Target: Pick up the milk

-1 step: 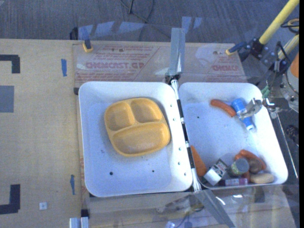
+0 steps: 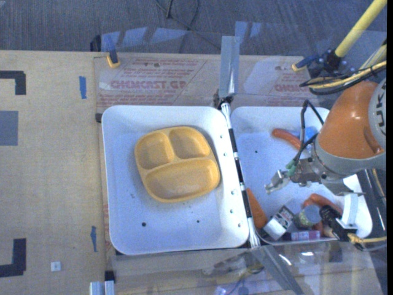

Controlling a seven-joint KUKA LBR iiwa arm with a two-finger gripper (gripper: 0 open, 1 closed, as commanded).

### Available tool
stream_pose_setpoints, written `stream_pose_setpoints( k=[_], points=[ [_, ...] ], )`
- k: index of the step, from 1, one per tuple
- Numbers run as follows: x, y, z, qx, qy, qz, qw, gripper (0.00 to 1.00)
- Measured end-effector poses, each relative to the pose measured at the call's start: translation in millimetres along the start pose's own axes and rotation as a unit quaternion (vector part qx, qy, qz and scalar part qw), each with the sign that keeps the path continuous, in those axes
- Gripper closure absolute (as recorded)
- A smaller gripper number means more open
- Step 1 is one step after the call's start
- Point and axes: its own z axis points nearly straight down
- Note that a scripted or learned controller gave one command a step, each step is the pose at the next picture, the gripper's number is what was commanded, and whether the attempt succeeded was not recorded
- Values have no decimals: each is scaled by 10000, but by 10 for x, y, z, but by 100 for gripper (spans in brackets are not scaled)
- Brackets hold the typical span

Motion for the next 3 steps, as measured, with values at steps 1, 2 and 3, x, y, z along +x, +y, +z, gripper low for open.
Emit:
stream_pose_setpoints(
  k=[1,2,3],
  points=[
    [357,458,-760,-7,-6,1137,9935,0],
    [649,-208,-473,11,3,-291,9996,0],
    [277,392,-899,-12,-10,-515,9987,0]
  ],
)
